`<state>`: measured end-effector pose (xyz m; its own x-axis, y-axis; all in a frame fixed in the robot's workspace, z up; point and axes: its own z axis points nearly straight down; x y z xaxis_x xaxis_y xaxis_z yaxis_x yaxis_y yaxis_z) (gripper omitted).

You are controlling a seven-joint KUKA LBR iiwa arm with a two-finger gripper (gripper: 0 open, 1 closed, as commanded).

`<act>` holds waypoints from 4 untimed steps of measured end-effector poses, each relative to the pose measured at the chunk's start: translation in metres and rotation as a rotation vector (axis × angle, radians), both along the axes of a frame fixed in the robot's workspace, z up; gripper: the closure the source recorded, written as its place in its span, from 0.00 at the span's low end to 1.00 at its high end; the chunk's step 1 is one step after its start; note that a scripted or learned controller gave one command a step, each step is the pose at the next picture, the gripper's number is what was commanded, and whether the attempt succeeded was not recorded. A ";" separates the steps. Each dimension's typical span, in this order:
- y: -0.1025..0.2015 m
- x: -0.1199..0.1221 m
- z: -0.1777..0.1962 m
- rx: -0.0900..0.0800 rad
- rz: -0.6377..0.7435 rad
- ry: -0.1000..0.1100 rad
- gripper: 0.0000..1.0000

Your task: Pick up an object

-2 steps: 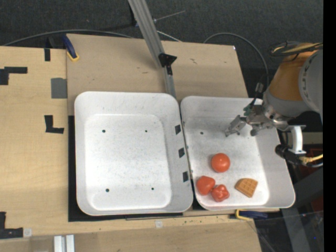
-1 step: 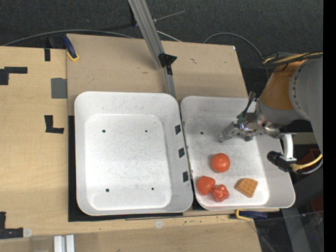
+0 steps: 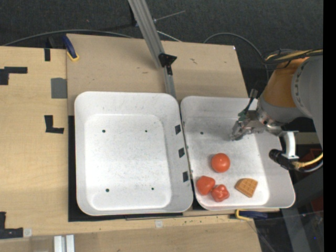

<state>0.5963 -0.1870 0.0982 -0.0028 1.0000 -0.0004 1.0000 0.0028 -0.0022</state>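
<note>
Just hand above right bin

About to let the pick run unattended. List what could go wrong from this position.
1. The gripper sits over bare bin floor, apart from the red ball; descending here would likely grab nothing.
2. The two red pieces touch near the right bin front rim, so a grasp may nudge both.
3. The waffle lies flat, and may slip out.

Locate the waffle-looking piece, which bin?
In the camera view, the tan waffle piece lies in the right bin, near its front right corner, just right of the red pepper-like piece and below-right of the red ball.
</note>
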 end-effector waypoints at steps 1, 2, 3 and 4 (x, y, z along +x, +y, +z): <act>-0.002 -0.002 0.043 0.000 -0.002 -0.005 1.00; 0.001 -0.003 0.100 0.000 -0.001 -0.007 1.00; 0.004 0.002 0.144 0.000 0.000 -0.007 1.00; 0.004 0.003 0.193 -0.001 -0.001 -0.007 1.00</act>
<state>0.5995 -0.1827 0.2909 -0.0020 1.0000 -0.0014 1.0000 0.0020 0.0049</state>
